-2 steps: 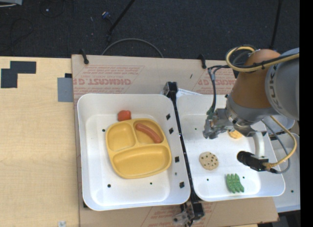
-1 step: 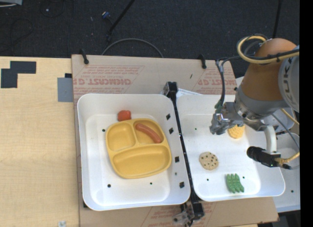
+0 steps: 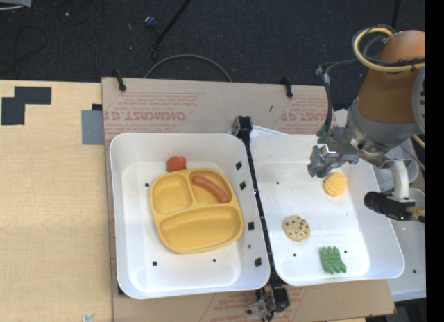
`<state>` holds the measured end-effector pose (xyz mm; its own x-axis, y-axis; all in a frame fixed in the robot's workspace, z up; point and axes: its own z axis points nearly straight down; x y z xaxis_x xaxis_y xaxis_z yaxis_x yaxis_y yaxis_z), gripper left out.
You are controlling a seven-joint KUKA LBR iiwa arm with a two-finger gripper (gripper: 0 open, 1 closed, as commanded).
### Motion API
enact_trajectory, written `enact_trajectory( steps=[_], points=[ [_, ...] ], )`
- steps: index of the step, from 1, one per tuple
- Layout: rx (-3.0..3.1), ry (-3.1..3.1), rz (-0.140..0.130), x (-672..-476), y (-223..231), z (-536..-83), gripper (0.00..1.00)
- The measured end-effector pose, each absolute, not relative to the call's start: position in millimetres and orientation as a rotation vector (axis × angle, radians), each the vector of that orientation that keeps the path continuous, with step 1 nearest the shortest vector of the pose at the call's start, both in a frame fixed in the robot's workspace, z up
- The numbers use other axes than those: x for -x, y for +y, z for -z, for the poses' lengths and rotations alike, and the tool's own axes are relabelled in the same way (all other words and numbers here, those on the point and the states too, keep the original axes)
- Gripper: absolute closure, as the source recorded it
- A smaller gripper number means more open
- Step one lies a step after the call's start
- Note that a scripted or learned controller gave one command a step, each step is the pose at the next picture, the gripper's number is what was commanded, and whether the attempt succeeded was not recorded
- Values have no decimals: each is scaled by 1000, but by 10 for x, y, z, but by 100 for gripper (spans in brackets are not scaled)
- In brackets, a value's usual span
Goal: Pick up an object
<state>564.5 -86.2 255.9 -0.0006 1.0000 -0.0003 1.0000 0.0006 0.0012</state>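
My gripper (image 3: 320,163) hangs over the right bin (image 3: 378,258), just left of and above a yellow corn piece (image 3: 334,185). Nothing shows between its fingers. Nearer the front of the same bin lie a chocolate-chip cookie (image 3: 296,228) and a green leafy vegetable piece (image 3: 332,259). In the left bin (image 3: 132,244) sits a yellow divided plate (image 3: 195,234) with a sausage (image 3: 211,187) in its upper right compartment. A small red tomato-like piece (image 3: 176,164) lies just beyond the plate's far rim.
A black divider (image 3: 254,202) runs between the two bins. The grey arm with its orange band (image 3: 388,91) enters from the right. A black cylindrical part (image 3: 388,205) sticks out over the right bin's right rim. Cardboard lies under both bins.
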Motion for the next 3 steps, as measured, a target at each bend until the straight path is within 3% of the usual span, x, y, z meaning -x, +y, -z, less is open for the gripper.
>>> enact_trajectory(
  steps=[1, 3],
  points=[
    [-2221, 2223, 1, -5644, -874, -2824, 100],
    [-2220, 2230, 5, -5822, 223, -2540, 100]
  ],
)
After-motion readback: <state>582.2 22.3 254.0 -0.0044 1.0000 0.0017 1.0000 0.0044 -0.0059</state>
